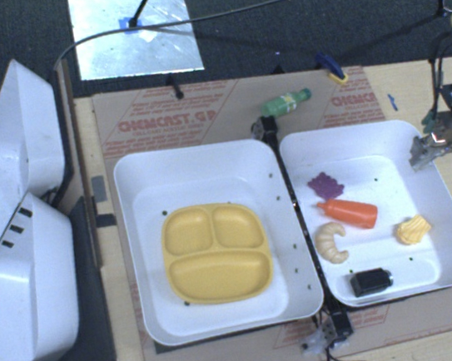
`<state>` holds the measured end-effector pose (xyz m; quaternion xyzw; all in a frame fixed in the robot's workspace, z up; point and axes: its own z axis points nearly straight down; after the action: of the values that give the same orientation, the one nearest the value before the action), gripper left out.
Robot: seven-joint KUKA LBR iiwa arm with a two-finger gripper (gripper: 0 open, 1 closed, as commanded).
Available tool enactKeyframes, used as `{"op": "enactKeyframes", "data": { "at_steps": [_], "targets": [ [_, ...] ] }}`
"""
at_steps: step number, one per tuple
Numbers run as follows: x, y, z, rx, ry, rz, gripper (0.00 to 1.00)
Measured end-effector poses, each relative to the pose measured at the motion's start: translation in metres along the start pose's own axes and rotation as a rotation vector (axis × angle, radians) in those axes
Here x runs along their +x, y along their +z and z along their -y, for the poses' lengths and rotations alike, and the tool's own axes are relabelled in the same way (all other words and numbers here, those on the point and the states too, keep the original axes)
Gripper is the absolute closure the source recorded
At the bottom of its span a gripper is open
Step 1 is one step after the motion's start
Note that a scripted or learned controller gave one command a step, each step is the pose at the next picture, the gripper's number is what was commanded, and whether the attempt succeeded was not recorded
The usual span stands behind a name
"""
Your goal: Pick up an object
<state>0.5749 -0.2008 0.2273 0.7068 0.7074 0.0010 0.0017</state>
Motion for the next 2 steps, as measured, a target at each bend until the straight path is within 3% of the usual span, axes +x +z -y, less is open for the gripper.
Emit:
{"op": "enactKeyframes", "data": {
  "at_steps": [2],
  "targets": [
    [0.094, 0.003, 0.019, 0.003, -0.003, -0.001, 1.00]
  ]
}}
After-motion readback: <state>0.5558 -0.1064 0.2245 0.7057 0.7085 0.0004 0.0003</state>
